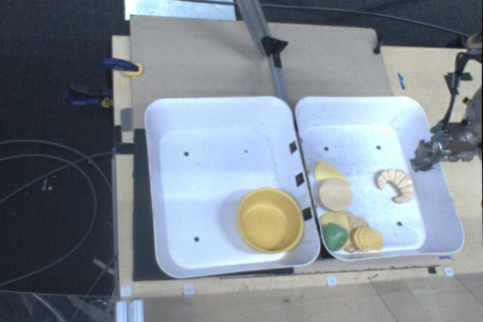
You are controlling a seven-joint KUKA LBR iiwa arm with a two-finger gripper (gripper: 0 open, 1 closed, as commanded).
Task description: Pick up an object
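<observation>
Camera view looks down on a pale brown tabletop [204,56], its flat board carrying two shallow white bins side by side, likely so things can be lifted from one and dropped into the other. The left bin [189,162] is smooth moulded plastic with rounded corners; a yellow bowl [270,219], round and glossy, sits near its lower right corner. The right bin [362,132] holds all the small things, crowded along its left wall and lower edge, which leaves its upper half bare. There a round tan disc [335,194] lies against a pale yellow piece [327,171] just above it; below them a green piece [335,237] touches a bumpy yellow corn [367,240]. A curled, ridged shrimp [397,185], cream and orange, lies apart toward the right wall. The claw [424,156], dark metal, hangs over the right bin's right rim, just beside the shrimp, the nearest candidate for picking; nothing is seen in it, and whether it is released or clenched I cannot tell.
</observation>
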